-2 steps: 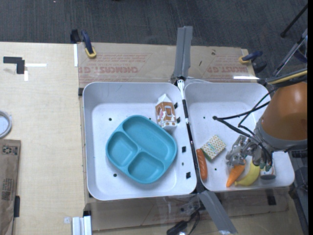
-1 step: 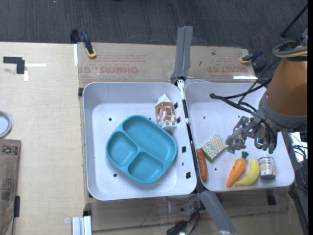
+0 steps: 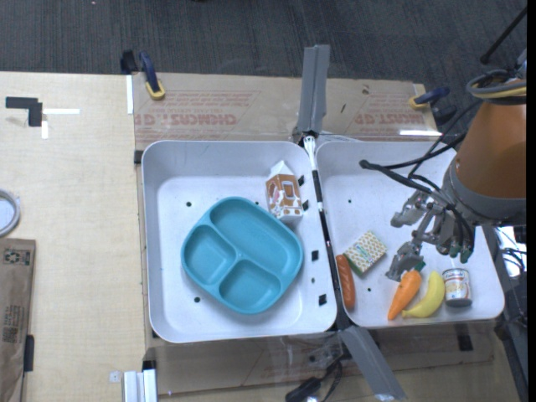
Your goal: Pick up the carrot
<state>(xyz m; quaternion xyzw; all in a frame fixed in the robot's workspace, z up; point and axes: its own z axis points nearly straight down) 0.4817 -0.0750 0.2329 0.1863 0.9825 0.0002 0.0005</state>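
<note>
Orange carrot (image 3: 404, 295) lies aslant, green top up-right, directly beneath gripper (image 3: 408, 262); whether its fingers are parted or closed cannot be told; banana (image 3: 428, 296) alongside.

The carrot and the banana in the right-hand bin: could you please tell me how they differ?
The carrot is orange and tapers to a point; the banana is yellow and curved. The carrot's green top lies right under the claw; the banana lies beside it, nearer the small can. Both rest side by side in the right bin.
</note>
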